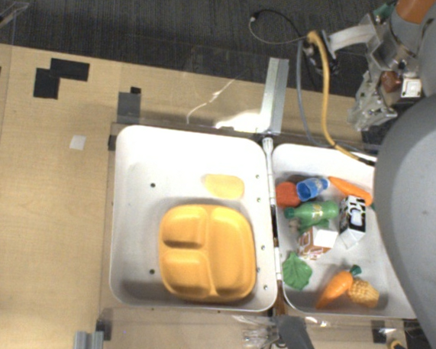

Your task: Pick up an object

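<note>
- Arm (417, 220): grey bulk covers the right side of the view and overlaps the right bin's right edge.
- Worktop (38, 214): tan, wide bare stretch left of the bins.
- Left bin (138, 162): white; yellow divided tray (207, 251) sits low centre, close to the front wall, with open floor along the back and left.
- Right bin (382, 259): crowded. Items packed from the divider to mid-floor; little free room between them.
- Green bottle (314, 213) lies across the middle, just beside the small carton (316, 242); its label is unreadable.
- Carrot (334, 287) near the front wall, touching the pineapple-like toy (363, 293).
- Black-white packet (354, 217): print too small to read.
- Pincer (371, 109): up beyond the right bin's back edge, over the dark floor; cannot tell how it stands.
</note>
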`<state>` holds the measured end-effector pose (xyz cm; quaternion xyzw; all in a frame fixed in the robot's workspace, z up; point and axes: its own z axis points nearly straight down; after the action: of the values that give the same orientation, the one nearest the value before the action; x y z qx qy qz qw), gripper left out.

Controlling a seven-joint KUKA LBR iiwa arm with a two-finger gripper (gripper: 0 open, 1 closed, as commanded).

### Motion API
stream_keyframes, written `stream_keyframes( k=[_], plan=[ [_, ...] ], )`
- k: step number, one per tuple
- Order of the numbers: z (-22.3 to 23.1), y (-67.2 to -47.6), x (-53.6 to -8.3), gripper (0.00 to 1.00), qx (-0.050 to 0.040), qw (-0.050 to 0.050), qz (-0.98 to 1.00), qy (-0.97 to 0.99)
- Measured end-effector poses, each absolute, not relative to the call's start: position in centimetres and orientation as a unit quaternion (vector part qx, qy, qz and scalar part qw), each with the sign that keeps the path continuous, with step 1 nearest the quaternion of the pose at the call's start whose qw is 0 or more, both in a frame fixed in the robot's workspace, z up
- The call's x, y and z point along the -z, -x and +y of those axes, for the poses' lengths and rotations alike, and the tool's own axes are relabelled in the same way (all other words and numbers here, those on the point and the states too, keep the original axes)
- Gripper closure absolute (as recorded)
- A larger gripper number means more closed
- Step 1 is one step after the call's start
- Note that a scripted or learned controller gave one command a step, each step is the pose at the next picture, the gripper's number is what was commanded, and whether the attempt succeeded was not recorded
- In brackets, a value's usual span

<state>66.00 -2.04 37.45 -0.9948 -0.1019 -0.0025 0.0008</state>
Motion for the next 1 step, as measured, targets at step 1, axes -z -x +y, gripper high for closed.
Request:
stream_keyframes(
  k=[1],
  plan=[
    [3.51,-63.79,-37.97,1.00,0.0017,0.001,-0.102,0.995]
  ],
)
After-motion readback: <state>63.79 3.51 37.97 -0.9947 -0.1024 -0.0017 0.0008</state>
